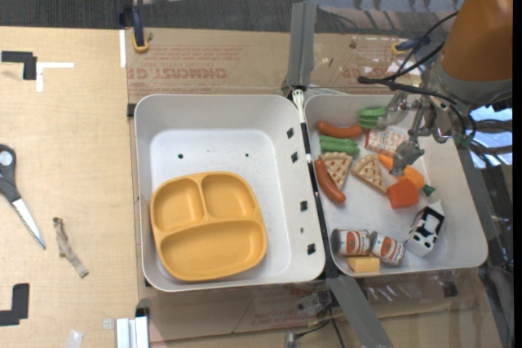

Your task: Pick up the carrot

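Claw (403, 160) low in the right-hand bin (471, 200), hanging from the grey and orange arm; open or closed, impossible to tell from this slant. Carrot (414, 175) directly beneath and a touch toward the near side, an orange sliver poking out past the tip, with a green bit, perhaps its top, further out the same way. Touching the carrot or just above it: not readable.

Biggest risk, as a guess: closing on the wrong thing. Red-orange chunk (402, 193) just nearward of the claw, touching or almost touching the carrot, close in colour and easy to catch instead, or to wedge in alongside. Toast wedge (371, 173) just beside the claw on the side toward the other bin, packet (383, 141) just behind it on that same side; either likely to be nudged or pinched by a descent slightly off line.

Second risk: a glancing grip. Carrot slim, probably tapered and smooth, so apt to roll or squirt out sideways under an off-centre squeeze and slide beneath its neighbours. Third: pressing too deep and jamming against the bin floor.

Little trouble expected from the cow-patterned carton (426, 228), well off to the near side, or from the yellow plate (210, 224), far away in the other bin.
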Motion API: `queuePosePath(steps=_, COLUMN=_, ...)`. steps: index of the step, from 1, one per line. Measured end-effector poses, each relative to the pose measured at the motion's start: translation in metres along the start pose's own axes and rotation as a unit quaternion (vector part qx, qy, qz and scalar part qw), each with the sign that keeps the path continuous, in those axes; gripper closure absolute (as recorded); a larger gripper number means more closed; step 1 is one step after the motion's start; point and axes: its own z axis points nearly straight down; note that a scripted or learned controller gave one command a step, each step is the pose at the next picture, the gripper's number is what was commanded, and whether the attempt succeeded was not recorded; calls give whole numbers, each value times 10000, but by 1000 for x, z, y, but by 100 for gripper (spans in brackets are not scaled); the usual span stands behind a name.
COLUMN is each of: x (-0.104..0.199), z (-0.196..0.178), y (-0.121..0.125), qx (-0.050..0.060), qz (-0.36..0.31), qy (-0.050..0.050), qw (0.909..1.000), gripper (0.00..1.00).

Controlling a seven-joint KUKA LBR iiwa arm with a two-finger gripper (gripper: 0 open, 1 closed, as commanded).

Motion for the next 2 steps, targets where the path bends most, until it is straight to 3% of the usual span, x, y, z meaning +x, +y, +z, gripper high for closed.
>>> queuePosePath(steps=1, x=-5, z=91, y=-28, qx=0, qz=454, qy=-11, qw=9990, gripper=0)
queuePosePath(steps=2, x=-8, z=80, y=-27, qx=8, qz=438, qy=-39, qw=9990, gripper=100)
